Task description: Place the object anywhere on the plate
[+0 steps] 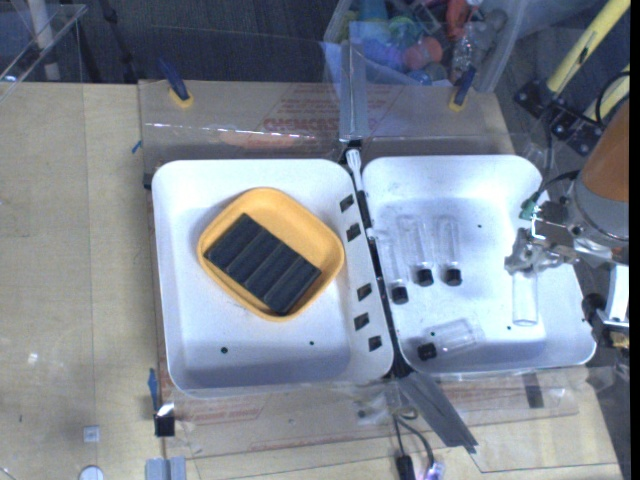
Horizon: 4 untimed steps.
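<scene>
I see two white bins side by side. The yellow plate, bearing a dark ribbed slab, sits in the left one. Clear tubes lie in the right bin. Nearest my gripper is one clear tube, just below it, long axis running up-down. I cannot tell the gripper's state.
</scene>
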Available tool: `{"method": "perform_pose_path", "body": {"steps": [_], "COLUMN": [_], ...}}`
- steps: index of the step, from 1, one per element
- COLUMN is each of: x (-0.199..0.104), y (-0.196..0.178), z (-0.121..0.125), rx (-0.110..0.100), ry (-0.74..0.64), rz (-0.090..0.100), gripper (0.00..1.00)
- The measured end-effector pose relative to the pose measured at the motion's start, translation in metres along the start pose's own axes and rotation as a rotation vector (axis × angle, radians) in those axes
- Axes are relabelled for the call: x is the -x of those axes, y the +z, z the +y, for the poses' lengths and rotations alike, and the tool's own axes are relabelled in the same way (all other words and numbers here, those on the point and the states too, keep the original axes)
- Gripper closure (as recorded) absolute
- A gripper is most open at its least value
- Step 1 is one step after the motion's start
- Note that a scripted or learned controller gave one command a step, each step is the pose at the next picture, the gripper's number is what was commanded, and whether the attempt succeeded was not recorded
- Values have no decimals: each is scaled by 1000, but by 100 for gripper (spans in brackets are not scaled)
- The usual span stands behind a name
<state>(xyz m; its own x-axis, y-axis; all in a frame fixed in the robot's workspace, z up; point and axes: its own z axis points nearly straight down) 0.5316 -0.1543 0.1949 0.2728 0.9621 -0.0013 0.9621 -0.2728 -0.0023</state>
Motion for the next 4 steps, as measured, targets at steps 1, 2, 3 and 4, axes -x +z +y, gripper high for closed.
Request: {"method": "perform_pose_path", "body": {"steps": [1,2,3,4], "x": [-38,-69,-104,-113], "y": [-18,-15,-49,-52], "z": [51,81,95,109], "rx": [5,5,7,9], "ry": [-272,-400,-606,-866], "rz": [0,-1,-1,-2], "gripper": [100,100,100,100]}}
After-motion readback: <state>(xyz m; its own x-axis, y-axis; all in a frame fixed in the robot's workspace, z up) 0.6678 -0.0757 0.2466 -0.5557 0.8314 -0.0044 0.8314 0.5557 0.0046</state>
